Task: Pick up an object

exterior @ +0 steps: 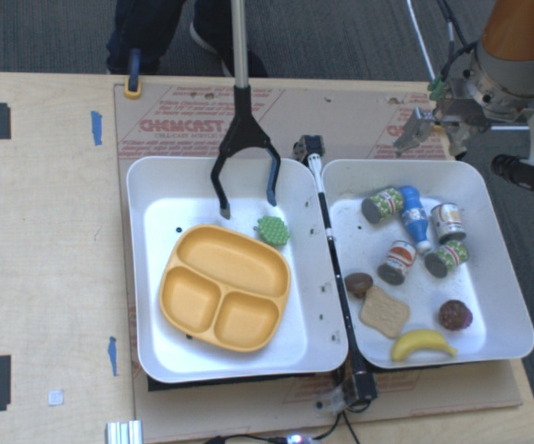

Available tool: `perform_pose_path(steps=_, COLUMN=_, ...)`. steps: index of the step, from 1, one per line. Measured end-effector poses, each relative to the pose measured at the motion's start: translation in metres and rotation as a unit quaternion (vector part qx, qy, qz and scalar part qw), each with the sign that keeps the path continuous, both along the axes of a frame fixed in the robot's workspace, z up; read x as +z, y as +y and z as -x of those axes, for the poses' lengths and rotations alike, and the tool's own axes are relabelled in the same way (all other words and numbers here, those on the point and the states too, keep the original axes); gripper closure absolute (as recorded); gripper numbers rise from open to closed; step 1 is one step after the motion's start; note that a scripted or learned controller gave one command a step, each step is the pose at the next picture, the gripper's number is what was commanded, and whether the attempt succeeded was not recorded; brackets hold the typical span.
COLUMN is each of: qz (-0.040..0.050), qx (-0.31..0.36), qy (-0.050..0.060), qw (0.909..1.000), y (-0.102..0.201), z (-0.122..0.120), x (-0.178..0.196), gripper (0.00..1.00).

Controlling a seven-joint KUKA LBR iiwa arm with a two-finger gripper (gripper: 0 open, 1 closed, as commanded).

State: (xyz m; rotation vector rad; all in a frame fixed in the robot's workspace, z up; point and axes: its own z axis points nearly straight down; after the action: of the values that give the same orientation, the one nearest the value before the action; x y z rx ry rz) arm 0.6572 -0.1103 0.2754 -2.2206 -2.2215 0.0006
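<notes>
From my station, the gripper (436, 126) hung off the grey wrist under the orange band, above the bench just beyond the 12 o'clock rim of the right bin (502, 248). At that slant the tool end was a tangle of brackets and cable, so I could not tell whether it stood wide or narrow. I saw nothing held in it.

Everything worth picking lay in that right bin. A green-labelled can (384, 203), a blue bottle (413, 215) and a silver can (447, 220) were bunched together toward 12 o'clock, touching or nearly so. Two more cans (398, 260) (447, 257) lay near the middle. A slice of toast (384, 313) sat at about 7 o'clock with a small brown lump (358, 284) just beside it, a banana (422, 344) lay at 6 o'clock against the near wall, and a dark round piece (454, 315) lay at 5 o'clock, apart from the rest.

I judged the dark round piece the best target, since it had bare floor all round it. The bunched cans risked a jammed or double grasp, and the banana lay too close to the wall. I meant to come straight down, centred, and close across its middle.

In the left bin (142, 248) a yellow divided plate (226, 288) and a green knobbly object (272, 230) sat below a black two-pronged grabber (245, 169) on a pole. I planned to stay well clear of it.
</notes>
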Motion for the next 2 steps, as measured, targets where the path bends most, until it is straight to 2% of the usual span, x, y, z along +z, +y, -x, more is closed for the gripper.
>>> perform_pose_path(steps=1, qz=0.0002, qx=-0.001, qy=0.001, qw=1.0, y=-0.026, z=0.021, x=-0.114, gripper=0.0)
perform_pose_path(steps=2, qz=0.0003, qx=0.0, qy=-0.002, qw=1.0, y=-0.011, z=-0.009, x=-0.189, gripper=0.0)
